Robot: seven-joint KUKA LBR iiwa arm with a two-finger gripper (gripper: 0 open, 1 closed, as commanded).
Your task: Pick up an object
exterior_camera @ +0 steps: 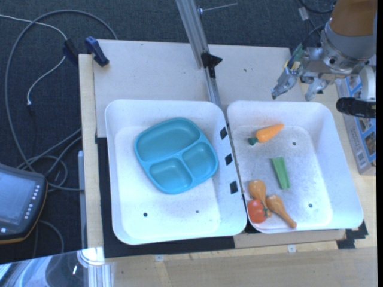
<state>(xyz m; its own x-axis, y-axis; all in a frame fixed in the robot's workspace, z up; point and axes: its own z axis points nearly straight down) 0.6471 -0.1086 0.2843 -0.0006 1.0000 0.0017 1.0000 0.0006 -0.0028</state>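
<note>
In the right bin (pixel 335 160) lie an orange carrot (pixel 266 133), a green stick (pixel 279 172), a red tomato (pixel 256 211) and two tan drumstick-shaped pieces (pixel 258 190) (pixel 280 210). The tomato and the drumsticks crowd together at the bin's near left corner. My gripper (pixel 297 91) hangs above the bench just beyond the right bin's far rim, up and right of the carrot. It is open, and nothing sits between its fingers (pixel 281 89).
The left bin (pixel 125 220) holds a blue divided plate (pixel 175 154). A slanted metal post (pixel 197 34) rises between the bins at the back. Cables trail over the dark floor at left, and a blue clamp (pixel 96 50) grips the bench's far left corner.
</note>
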